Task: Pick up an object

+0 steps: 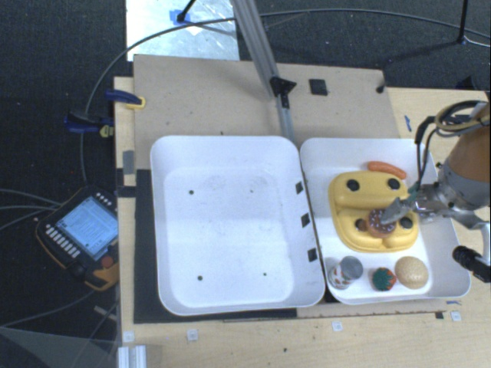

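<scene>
The right bin (445, 278) holds a big yellow toy (368, 205) with dark spots. An orange carrot-like piece (386, 168) lies behind it. Along the bin's front edge sit a small grey object (347, 271), a green and red ball (383, 279) and a tan egg-shaped object (412, 271). My gripper (393, 213) reaches in from the right and hangs low over the front right part of the yellow toy, close to a dark round spot (377, 221) there. Nothing shows between the gripper and the toy.
The left bin (165, 205) lies beside the right one, joined by dark clips in the middle. A grey pole (257, 37) slants down from the top to the bins' back edge. A teach pendant (80, 232) lies on the floor at left.
</scene>
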